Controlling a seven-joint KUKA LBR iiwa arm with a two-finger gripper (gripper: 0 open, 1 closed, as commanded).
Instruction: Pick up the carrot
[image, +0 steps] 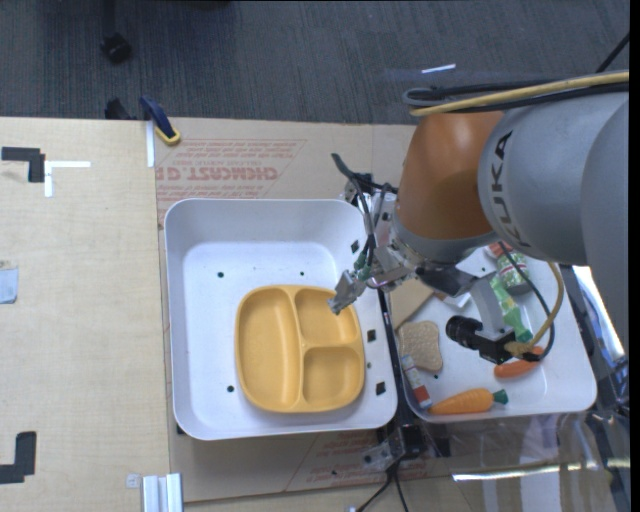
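The carrot (463, 402), orange with a green end pointing right, lies flat along the front wall of the right bin (570, 395). My gripper (345, 293) hangs over the left bin (190, 300), at the upper right rim of the yellow divided plate (298, 348). It is well to the left of the carrot and farther back. Nothing shows in the gripper. The arm's big orange and grey body covers the back half of the right bin.
In the right bin a bread slice (424, 345) lies left of centre, a small orange item (516, 368) sits right of the carrot, and a green packet (511, 295) lies farther back. A thin red and white object (414, 387) rests by the dividing wall.
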